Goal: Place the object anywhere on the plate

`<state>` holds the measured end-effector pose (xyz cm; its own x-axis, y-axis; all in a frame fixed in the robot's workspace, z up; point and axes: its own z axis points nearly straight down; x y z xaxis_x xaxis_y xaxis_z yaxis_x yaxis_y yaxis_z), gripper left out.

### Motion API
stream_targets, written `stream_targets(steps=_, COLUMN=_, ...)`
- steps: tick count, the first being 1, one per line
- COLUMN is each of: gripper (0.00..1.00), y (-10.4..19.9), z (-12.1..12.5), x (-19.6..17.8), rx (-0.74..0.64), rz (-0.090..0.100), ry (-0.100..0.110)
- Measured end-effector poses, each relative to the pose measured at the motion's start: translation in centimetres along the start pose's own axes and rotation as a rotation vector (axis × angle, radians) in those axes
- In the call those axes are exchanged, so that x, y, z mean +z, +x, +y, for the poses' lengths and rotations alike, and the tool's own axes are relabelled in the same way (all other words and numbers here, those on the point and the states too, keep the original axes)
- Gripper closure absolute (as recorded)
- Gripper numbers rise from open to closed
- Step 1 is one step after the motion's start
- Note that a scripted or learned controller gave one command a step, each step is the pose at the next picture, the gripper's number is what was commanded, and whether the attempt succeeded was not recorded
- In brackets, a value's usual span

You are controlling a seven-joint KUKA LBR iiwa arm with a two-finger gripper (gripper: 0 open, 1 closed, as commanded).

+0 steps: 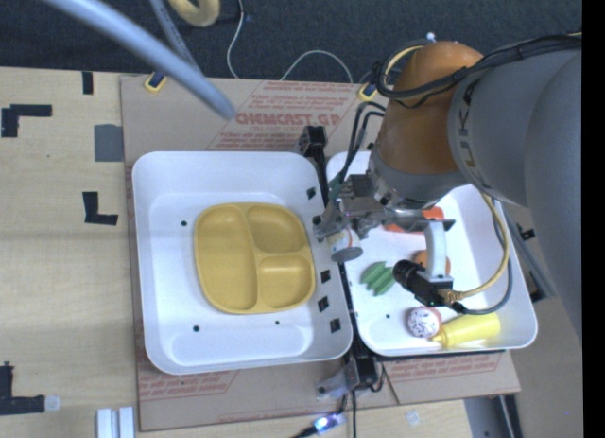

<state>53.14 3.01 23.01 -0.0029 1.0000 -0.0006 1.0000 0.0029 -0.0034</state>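
Meanwhile, the gripper (342, 230) is poised over the divider between the bins, finger state impossible to tell. A green toy (377, 277) lies in the right bin (492, 332); the yellow divided plate (253, 258) awaits. A grasp is judged pending.

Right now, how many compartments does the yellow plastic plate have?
3. The yellow plastic plate in the left white bin has one long compartment at left and two smaller ones at right, upper and lower.
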Motion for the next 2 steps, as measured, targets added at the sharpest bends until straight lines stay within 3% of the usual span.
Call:
stream_targets(steps=1, gripper=1.0, y=4.46, z=1.45, x=1.11, rx=0.0, rz=0.0, ry=-0.002)
stream_targets(steps=2, gripper=0.0, y=4.41, z=1.41, x=1.08, rx=0.001, rz=0.0, ry=-0.001)
